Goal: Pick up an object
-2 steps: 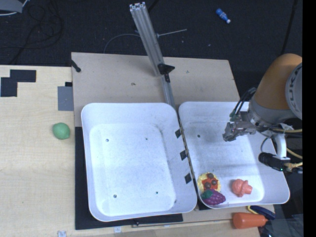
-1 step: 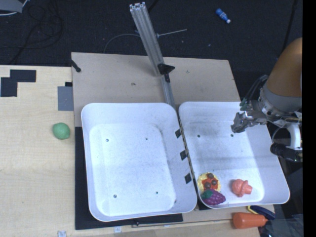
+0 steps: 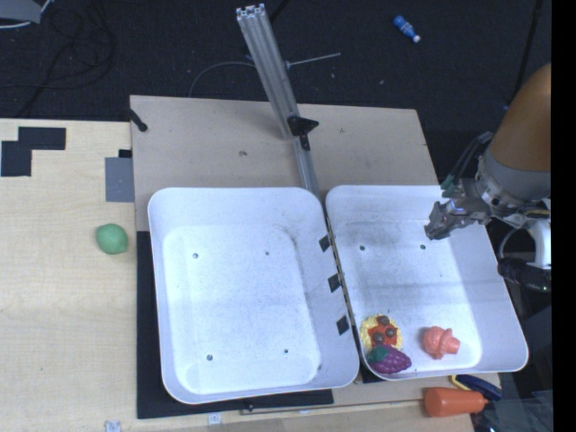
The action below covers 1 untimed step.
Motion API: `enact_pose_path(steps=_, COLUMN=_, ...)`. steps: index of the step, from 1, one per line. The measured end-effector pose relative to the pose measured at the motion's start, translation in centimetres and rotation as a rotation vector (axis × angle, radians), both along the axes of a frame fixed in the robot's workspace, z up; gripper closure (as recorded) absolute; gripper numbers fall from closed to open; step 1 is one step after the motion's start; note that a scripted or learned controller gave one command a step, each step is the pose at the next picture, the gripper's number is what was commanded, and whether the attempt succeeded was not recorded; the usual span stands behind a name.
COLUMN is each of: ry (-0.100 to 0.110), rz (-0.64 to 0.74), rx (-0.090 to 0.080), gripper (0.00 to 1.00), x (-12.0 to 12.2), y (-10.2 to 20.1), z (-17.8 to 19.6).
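1. Lying across the middle of the scene: the bench (image 3: pixel 270 142), tan, carrying both bins side by side on a dark mat.
2. Sitting at 9 o'clock of the pair: the left bin (image 3: pixel 171 207), white and shallow, rim rounded at the corners, floor bare and speckled grey.
3. Sitting at 3 o'clock of it, rims nearly touching along a row of black clips: the right bin (image 3: pixel 490 268), its floor open across the upper two thirds, toys crowded along the 6 o'clock edge.
4. Reaching in from 3 o'clock: the arm (image 3: pixel 526 138), orange band above a grey wrist, hanging over the right bin's 2 o'clock corner.
5. Hovering near the right bin's 3 o'clock rim, well apart from the toys: the gripper (image 3: pixel 438 226), dark, pointing toward 9 o'clock; fingers too small and dark for telling apart from together; nothing seen between them.
6. Resting at 6 o'clock in the right bin: the yellow toy (image 3: pixel 382 331) with red and dark spots, touching the purple grape bunch (image 3: pixel 391 361) just below it against the rim.
7. Lying near them at 3 o'clock, close to the lower rim: the pink toy (image 3: pixel 439 341), lumpy, coral-coloured.
8. Lying outside, beyond the right bin's 6 o'clock rim: the orange carrot-like toy (image 3: pixel 453 400).
9. Sitting well apart at 9 o'clock of the left bin: the green ball (image 3: pixel 112 238).
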<state>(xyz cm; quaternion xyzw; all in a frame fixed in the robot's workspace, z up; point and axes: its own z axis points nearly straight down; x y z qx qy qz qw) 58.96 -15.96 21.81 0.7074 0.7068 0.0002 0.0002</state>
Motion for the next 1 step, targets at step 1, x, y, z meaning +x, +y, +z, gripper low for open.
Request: enact_pose_path(steps=1, ry=0.001, rz=0.005, rx=0.001, gripper=1.00, x=1.77, y=5.06, z=-0.66)
